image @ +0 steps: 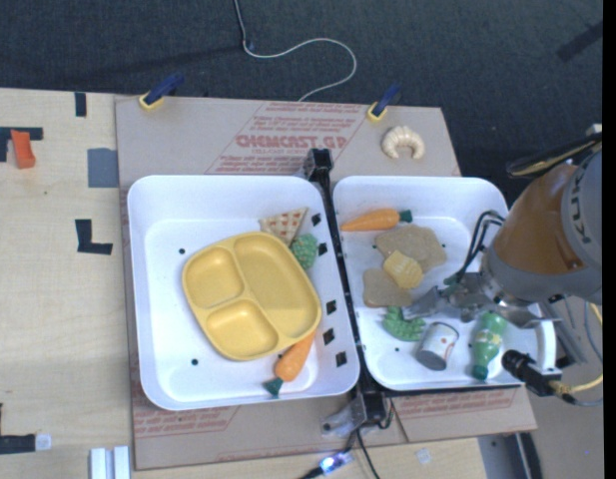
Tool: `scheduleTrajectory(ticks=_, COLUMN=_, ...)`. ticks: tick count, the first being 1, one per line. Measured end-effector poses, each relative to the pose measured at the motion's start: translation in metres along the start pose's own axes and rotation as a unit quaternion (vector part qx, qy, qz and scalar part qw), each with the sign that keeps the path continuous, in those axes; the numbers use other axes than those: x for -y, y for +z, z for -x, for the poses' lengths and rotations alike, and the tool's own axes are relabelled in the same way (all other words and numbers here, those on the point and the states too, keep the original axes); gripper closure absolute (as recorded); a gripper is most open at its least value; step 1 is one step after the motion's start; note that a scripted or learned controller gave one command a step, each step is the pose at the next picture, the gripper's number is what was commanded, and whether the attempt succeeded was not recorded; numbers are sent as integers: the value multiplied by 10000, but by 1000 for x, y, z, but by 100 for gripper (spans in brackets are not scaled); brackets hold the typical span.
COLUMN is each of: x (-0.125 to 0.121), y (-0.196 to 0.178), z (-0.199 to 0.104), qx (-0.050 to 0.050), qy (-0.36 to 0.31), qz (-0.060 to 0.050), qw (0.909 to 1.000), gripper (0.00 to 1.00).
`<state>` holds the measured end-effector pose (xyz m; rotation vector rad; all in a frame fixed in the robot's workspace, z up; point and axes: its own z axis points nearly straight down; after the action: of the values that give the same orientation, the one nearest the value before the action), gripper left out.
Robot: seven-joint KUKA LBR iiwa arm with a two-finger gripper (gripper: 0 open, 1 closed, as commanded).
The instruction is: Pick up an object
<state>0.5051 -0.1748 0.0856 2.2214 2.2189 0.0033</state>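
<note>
My gripper (437, 304) hangs low in the right bin (487, 200), over its middle. It is just right of the yellow block (402, 267) and the brown bread slices (407, 242), above the small tin can (438, 345). A green bottle (485, 343) lies to the gripper's lower right, and a green leafy piece (398, 322) to its lower left. An orange carrot (372, 221) lies along the bin's far side. I see nothing lifted off the bin floor.
The left bin (148, 267) holds a yellow divided plate (251, 293), a waffle piece (286, 224), a green piece (306, 251) and a second carrot (292, 359). A croissant (402, 144) lies on the cardboard behind the bins. The grey arm with its orange band (542, 233) covers the right bin's right side.
</note>
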Motion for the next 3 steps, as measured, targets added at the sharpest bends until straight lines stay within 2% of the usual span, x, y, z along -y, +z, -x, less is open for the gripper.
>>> scheduleTrajectory(ticks=1, x=-2, y=-13, z=-1, qx=-2, qy=-11, qz=35, qw=10000, gripper=100)
scheduleTrajectory(ticks=2, x=-10, y=-72, z=-6, qx=6, qy=-17, qz=3, qw=10000, gripper=100)
scheduleTrajectory(ticks=3, x=-5, y=-120, z=1, qx=9, qy=-9, qz=1, qw=10000, gripper=100)
